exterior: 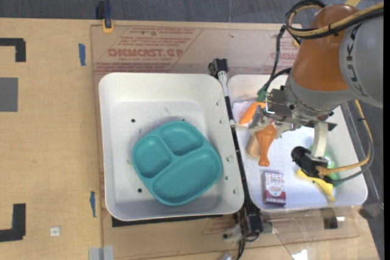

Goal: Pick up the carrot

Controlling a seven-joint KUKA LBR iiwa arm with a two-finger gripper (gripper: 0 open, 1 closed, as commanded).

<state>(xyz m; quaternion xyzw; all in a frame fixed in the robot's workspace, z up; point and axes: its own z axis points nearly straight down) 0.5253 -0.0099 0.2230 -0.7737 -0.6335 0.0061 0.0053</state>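
The carrot (248,112) is bright orange and lies near the left wall of the right bin (359,192), towards its far end. Part of it is hidden under the gripper. The gripper (272,120) hangs low over the bin, right beside the carrot's right end and above an orange-tan elongated toy (264,144). The wrist and the grey arm with its orange band cover the far right part of the bin. Nothing can be seen held.
A teal divided plate (177,161) lies in the left bin (116,131). In the right bin a small red and pink box (273,187) stands near the front wall, and a yellow toy (323,184) lies at the front right.
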